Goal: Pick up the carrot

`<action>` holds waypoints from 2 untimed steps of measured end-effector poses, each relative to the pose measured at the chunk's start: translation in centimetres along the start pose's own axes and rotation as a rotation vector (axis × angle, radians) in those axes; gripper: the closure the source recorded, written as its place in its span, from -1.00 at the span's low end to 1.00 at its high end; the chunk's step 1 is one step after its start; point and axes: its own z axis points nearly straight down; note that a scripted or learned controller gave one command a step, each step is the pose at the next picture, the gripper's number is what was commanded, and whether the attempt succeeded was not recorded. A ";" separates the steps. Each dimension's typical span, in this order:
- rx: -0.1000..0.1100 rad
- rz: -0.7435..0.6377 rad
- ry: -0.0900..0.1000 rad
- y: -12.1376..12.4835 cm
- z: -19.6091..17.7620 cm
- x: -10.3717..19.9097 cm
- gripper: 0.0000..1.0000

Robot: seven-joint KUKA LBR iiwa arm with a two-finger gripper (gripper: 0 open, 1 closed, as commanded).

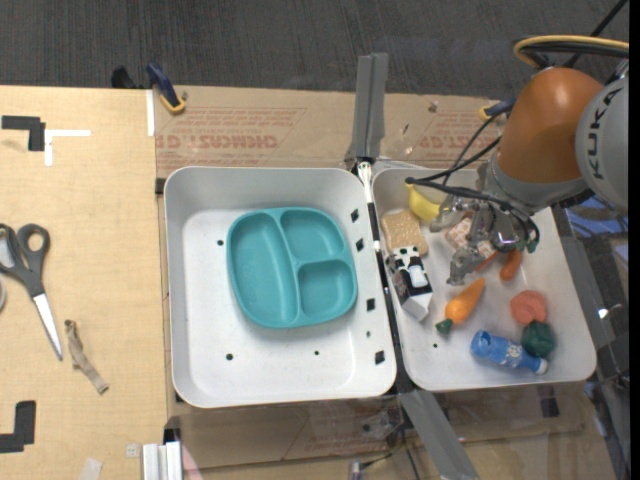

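So the arm is reaching in over the right bin (580, 368) and the gripper (468, 263) is hanging just above the clutter near the bin's middle. The carrot (464, 303) is lying flat on the bin floor just below and in front of it, orange body slanting, green end toward the near edge. Nothing is sitting between the jaws as far as I can see, and honestly I can't tell if they're spread or closed, too much cable and metal bunched up there.

Looks to me like it's in the approach step, lining up before the grab. The carrot isn't lifted yet.

The next move is probably going to need a short drop and a small shift toward the carrot, with the jaws turned across its narrow width. It's crowded too: a black and white thing (410, 268) is sitting just beside it, a red piece (528, 305) and a blue bottle (508, 352) are nearby. The teal plate (292, 266) in the left bin is well out of the way.
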 end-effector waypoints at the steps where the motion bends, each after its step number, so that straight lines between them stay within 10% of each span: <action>1: -0.001 -0.142 0.000 -0.8 1.0 5.9 -1.00; 2: 0.003 -0.174 -0.011 -1.0 0.7 11.5 -1.00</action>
